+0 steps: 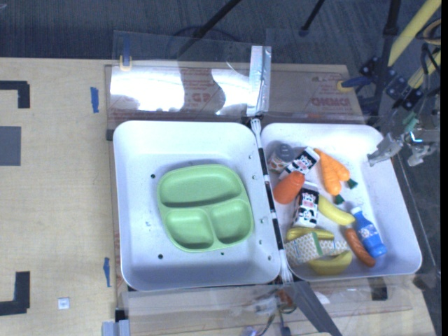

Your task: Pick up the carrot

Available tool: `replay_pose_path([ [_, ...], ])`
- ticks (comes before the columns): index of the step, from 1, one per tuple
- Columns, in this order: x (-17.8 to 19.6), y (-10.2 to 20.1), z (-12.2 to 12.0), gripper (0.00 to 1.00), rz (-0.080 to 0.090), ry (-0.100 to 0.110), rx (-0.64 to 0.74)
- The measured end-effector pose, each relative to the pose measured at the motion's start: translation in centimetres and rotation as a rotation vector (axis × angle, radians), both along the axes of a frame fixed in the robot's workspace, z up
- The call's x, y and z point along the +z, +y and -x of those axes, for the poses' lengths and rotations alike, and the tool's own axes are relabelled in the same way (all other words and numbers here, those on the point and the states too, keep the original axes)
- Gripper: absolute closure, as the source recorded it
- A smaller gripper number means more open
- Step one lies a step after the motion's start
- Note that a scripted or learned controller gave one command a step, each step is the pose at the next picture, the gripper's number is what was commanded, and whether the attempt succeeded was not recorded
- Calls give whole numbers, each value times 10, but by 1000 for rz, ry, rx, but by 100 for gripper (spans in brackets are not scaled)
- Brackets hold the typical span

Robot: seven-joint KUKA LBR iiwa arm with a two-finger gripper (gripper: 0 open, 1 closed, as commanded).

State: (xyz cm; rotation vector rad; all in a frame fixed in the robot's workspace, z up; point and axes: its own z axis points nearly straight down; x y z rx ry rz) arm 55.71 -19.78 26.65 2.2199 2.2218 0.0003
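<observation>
The carrot is orange with a small green end and lies at a slant in the upper middle of the right bin. A milk carton lies just to its left and a yellow banana just below it. My gripper hovers over the bin's upper right rim, up and to the right of the carrot and well apart from it. Nothing shows in the gripper.
The right bin also holds an orange pepper-like piece, a second carton, a blue bottle, a sausage, a can and another banana. A green divided plate sits in the left bin.
</observation>
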Motion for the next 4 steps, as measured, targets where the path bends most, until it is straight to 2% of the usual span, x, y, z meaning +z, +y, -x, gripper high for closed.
replay_pose_path([
  [1,-144,-7,-4,0,0,0,128],
  [2,-180,11,-40,0,2,-4,398],
  [3,-169,9,-40,100,3,-3,395],
  [4,-88,48,-44,100,1,-1,187],
])
